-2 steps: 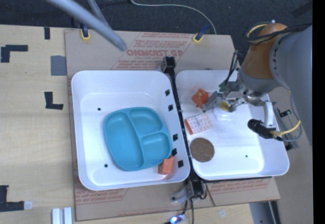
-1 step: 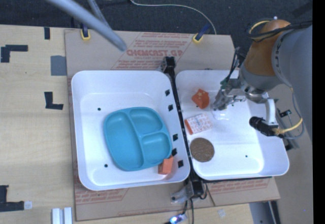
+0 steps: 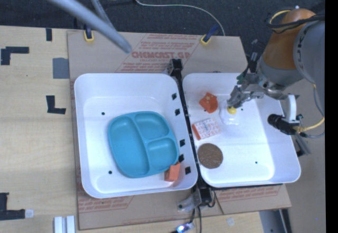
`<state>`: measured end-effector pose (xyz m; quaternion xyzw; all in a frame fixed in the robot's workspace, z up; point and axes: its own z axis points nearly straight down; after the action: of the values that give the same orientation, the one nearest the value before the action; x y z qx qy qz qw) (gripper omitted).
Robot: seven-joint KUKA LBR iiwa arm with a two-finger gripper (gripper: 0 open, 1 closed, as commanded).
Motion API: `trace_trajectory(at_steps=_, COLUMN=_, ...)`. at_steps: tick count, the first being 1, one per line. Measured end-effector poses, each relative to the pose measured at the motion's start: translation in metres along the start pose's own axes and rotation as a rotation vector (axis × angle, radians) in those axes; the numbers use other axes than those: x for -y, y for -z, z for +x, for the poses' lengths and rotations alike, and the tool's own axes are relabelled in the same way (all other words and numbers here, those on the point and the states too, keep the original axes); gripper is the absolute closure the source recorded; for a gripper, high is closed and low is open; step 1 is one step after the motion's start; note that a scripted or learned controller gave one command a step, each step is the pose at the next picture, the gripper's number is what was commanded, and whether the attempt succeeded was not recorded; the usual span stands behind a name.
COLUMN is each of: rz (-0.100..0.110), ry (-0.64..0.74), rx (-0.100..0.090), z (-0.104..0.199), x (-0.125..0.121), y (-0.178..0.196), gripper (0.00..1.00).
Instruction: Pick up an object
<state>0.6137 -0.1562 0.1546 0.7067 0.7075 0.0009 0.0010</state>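
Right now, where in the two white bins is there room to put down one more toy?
Right bin: bare floor right of the brown disc, toward the near-right corner. Left bin: a strip behind the blue tray. It is crowded around the orange block, the card and the claw.
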Motion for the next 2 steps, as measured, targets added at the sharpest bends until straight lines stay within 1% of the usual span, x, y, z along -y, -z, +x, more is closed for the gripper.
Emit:
trace_trajectory(at_steps=1, rz=-0.002, ry=0.000, rx=0.001, z=-0.008, x=0.004, y=0.058, gripper=1.00)
trace_trajectory(at_steps=2, rz=-0.002, ry=0.001, rx=0.000, z=-0.001, x=0.005, y=0.103, gripper=1.00)
